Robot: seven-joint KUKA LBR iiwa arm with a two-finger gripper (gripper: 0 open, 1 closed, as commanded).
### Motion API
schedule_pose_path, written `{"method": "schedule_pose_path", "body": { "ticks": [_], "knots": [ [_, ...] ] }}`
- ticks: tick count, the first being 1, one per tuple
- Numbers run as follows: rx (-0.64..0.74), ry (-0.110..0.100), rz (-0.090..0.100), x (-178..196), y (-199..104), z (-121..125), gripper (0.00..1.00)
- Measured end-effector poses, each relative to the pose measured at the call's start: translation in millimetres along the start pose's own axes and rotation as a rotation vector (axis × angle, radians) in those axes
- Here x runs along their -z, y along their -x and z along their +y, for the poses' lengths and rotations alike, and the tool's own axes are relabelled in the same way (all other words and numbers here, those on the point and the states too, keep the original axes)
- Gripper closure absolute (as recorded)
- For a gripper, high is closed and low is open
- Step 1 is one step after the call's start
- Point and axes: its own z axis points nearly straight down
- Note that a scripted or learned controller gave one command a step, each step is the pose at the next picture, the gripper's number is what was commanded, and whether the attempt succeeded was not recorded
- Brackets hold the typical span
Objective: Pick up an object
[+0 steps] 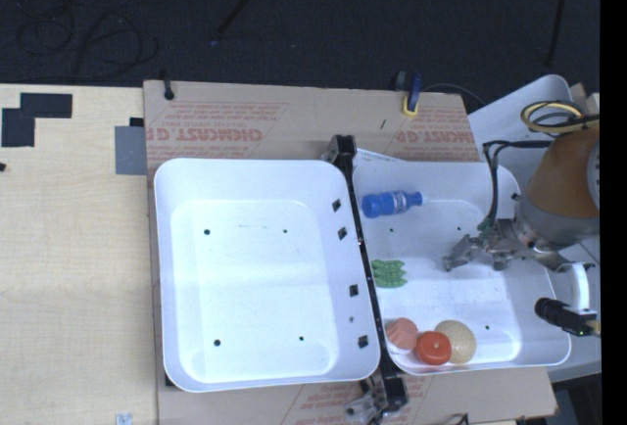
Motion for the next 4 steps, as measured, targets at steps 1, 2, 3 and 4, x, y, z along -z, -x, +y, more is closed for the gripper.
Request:
{"method": "schedule_pose_path", "body": {
  "ticks": [1,2,3,4],
  "knots": [
    [0.000,0.000,0.000,0.0,0.0,0.0,0.00],
    [0.000,0.000,0.000,0.0,0.0,0.0,0.00],
    [0.000,0.000,0.000,0.0,0.0,0.0,0.00],
    [0.000,0.000,0.000,0.0,0.0,0.0,0.00]
  ]
}}
